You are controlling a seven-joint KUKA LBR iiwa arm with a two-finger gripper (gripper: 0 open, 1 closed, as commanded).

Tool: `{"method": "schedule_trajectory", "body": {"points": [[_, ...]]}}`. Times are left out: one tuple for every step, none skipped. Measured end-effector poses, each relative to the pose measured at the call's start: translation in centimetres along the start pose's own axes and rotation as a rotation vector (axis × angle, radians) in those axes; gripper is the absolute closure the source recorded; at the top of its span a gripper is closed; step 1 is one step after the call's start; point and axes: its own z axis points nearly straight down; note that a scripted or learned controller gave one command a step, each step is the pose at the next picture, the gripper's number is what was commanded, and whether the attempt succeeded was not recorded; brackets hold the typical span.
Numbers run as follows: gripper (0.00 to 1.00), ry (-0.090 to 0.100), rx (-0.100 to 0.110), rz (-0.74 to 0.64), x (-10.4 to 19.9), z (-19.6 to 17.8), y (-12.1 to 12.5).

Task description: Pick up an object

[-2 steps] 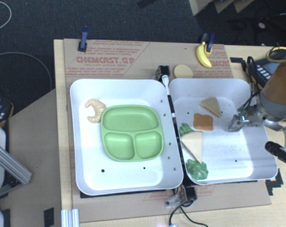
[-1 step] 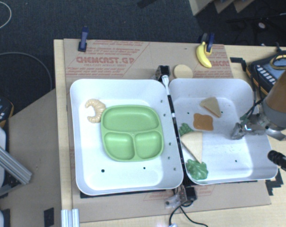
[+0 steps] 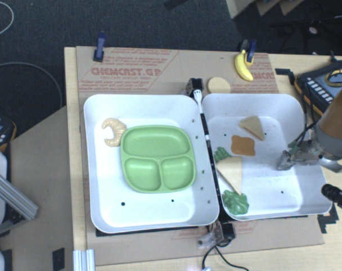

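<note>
Green leafy piece (image 3: 236, 202) sits nearest us in the right bin (image 3: 272, 205); our gripper (image 3: 288, 160) is low by that bin's right wall, well apart, and we can't tell its state.

The divided plate (image 3: 157, 165) is light green. The bins (image 3: 103, 202) are white. The banana (image 3: 243, 66) is yellow, the croissant (image 3: 114, 131) pale beige.

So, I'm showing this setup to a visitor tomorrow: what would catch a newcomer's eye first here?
Most striking is the pale green three-compartment plastic tray in the middle of the left white bin, with a cream croissant-shaped toy beside its upper left corner. The right white bin holds scattered toy food: a brown square piece, a tan wedge and green leafy pieces. The end effector sits at that bin's right side.
</note>
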Motion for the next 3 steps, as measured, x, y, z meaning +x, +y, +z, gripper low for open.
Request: {"method": "schedule_trajectory", "body": {"points": [[1.0,0.0,0.002,-0.001,8.1,0.1,-2.1],[1.0,-0.006,-0.006,0.001,3.3,-0.5,1.2],[1.0,-0.002,-0.001,0.002,1.9,0.0,0.0]]}}
